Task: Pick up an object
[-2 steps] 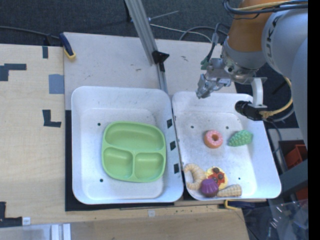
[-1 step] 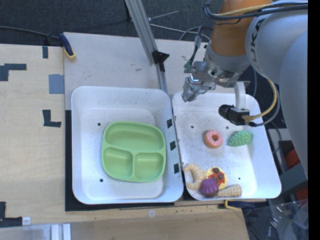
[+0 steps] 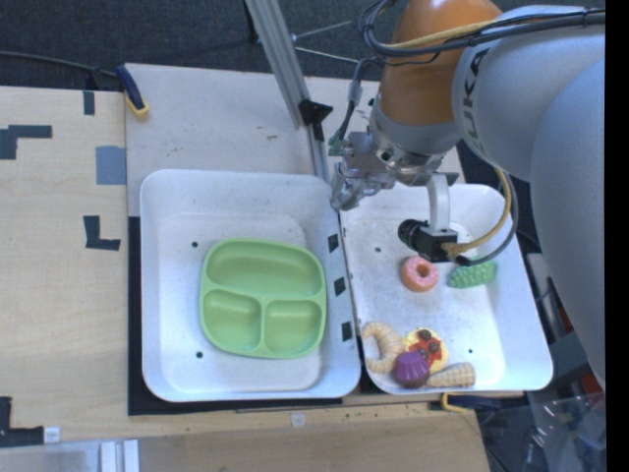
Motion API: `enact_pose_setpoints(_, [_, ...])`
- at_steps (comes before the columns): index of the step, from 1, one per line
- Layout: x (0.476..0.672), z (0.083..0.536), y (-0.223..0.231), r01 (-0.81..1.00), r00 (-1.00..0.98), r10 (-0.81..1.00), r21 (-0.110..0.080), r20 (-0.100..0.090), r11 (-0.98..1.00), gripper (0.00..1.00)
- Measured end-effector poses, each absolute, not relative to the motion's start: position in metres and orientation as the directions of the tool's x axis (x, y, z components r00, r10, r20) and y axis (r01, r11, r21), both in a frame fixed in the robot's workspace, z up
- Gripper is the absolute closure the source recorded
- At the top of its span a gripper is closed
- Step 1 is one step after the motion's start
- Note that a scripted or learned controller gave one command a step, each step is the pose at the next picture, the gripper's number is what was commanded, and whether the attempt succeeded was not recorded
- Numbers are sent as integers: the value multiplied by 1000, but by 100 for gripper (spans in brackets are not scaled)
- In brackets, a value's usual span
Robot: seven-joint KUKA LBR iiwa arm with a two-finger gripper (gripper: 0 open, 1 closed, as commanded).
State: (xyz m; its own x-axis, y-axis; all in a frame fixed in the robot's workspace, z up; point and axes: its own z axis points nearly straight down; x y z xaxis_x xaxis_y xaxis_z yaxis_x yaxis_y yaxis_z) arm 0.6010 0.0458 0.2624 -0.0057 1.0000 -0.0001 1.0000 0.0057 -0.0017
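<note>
**Camera view, contents and handling notes**

- Gripper (image 3: 346, 197): low over the far left corner of the right bin (image 3: 496, 337), close to the divider between the bins. Nothing shows in its grasp. Open or closed cannot be told from this angle.
- Left bin (image 3: 169, 226): one green divided plate (image 3: 263, 298), lying flat near the middle.
- Pink doughnut (image 3: 420, 274): in the right bin, mid-floor, lying flat and standing alone. It is the nearest loose item to the gripper.
- Green knobbly piece (image 3: 473, 274): just beside the doughnut, toward the arm's side.
- Near-edge cluster, pieces touching or overlapping:
  - tan curled pastry (image 3: 380, 341)
  - yellow slice with red spots (image 3: 428, 343)
  - purple lump (image 3: 411, 368)
  - cone (image 3: 453, 375)

**Step in hand (judged):** approach and selection, with no object secured yet.

**Recommended practice:**
- Take the doughnut as target, since it has bare floor on most sides.
- Move off the corner wall before descending.
- Centre over the ring and close across its outer width.
- Come down squarely so it does not skid.
- The cluster is a poorer choice, because a grasp there would likely catch a neighbouring piece.
- The plate looks too wide and flat to pinch except at its rim.
</note>
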Motion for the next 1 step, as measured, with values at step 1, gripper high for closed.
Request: enact_pose_setpoints(1, [578,258,100,1000,-7,1000,-4,1,7,100])
